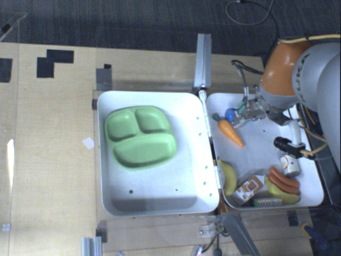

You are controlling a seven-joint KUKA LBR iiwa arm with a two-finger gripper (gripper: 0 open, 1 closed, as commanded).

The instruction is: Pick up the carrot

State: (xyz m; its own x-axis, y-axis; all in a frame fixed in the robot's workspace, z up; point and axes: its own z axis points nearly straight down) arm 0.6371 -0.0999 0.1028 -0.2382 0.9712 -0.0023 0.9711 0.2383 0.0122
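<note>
The gripper (246, 112) hung low over the far part of the right bin (258, 151), at the end of the grey arm (319, 79) that came in from the right with its orange band above the wrist. Whether the pincer stood wide or narrow could not be told from this slant, and nothing could be seen held in it.

Just to its left sat a small blue thing (230, 114), too small to name. The carrot (231, 133) lay free on the white floor of that same bin, in its far left part, close beside the gripper and a little nearer than it. It lay on a slant, its green top toward the far left, near the bin's left wall, and its orange tip pointing to the near right.

Well apart from the carrot, along the near side of the bin, lay the rest. A banana (229, 178) rested against the left wall, and a small printed carton (249, 189) sat just right of it. A red sausage (284, 179) lay on a yellow piece (282, 194) in the near right corner. A small can (290, 166) stood just beyond the sausage.

In the left bin (160, 193) a green divided plate (140, 136) lay in the far half.
</note>
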